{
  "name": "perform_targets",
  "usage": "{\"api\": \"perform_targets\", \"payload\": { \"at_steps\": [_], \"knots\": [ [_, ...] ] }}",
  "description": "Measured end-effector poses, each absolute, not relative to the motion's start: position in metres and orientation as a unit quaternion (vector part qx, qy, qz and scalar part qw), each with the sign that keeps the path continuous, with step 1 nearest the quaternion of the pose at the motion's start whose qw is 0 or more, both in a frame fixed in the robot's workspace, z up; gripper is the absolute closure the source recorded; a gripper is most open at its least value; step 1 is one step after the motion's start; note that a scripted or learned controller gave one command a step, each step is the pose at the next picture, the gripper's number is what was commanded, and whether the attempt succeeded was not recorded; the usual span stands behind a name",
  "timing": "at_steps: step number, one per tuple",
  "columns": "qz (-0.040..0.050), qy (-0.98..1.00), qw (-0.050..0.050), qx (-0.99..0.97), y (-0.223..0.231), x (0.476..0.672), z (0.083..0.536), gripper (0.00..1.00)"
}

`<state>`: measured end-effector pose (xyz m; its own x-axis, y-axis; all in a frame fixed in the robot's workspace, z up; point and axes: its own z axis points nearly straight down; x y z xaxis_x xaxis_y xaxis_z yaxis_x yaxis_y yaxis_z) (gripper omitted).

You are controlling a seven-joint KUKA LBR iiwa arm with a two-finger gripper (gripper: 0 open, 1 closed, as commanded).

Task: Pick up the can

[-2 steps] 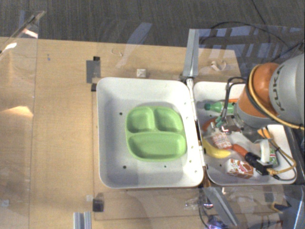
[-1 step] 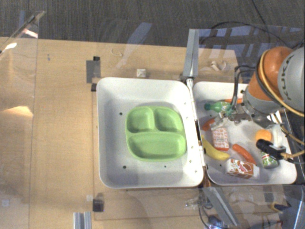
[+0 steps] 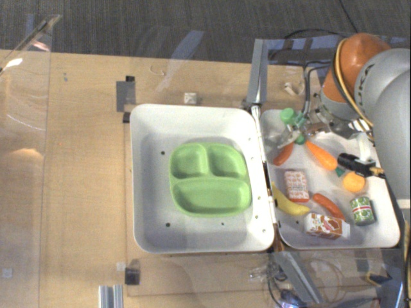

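Green-labelled can (image 3: pixel 362 210) stands near the right edge of the right bin (image 3: pixel 385 239), well apart from my hand (image 3: pixel 297 131), whose grip I cannot tell, at the bin's far-left corner.

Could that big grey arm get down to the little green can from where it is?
Probably yes. The can stands in the right bin near its right wall, open from above, with toy food lying beside it, apart. The gripper sits at the bin's far end.
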<state>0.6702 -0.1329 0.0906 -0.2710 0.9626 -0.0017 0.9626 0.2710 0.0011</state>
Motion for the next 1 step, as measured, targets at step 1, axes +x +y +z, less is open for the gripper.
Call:
{"api": "perform_targets", "payload": {
  "at_steps": [1],
  "knots": [
    [0.0043, 0.689, 0.006, 0.725, -0.1094, 0.6731, 0.0915, 0.00]
  ]
}}
